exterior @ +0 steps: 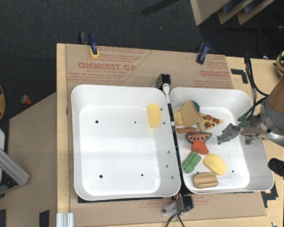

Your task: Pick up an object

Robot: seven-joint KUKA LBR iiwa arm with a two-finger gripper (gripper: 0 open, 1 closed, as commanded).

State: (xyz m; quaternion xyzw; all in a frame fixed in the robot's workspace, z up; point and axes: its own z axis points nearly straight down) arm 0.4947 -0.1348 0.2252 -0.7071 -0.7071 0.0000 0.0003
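Arm: the grey KUKA arm with its two-finger gripper (225, 134) reaches in from the right, over the right-hand shallow white bin (259, 181).
Gripper: dark fingers point left over bare bin floor; nothing lies between them, and from where I stand I cannot tell whether they are spread or pressed together.
Right bin: a heap of toy food sits along its left side, near the fingertips but apart from them: a tan bread-like slab (189, 114), a small pizza slice (210, 121), a watermelon wedge (199, 136), a red-orange piece (199, 147), a green pepper-shaped piece (192, 162), a yellow lemon-shaped piece (215, 164) and a brown bread-roll piece (205, 180).
Left bin: the left-hand shallow white bin (83, 169) holds one pale yellow oblong piece (154, 115) near its far right corner.
Bench: both bins rest on a brown cardboard sheet (111, 62).
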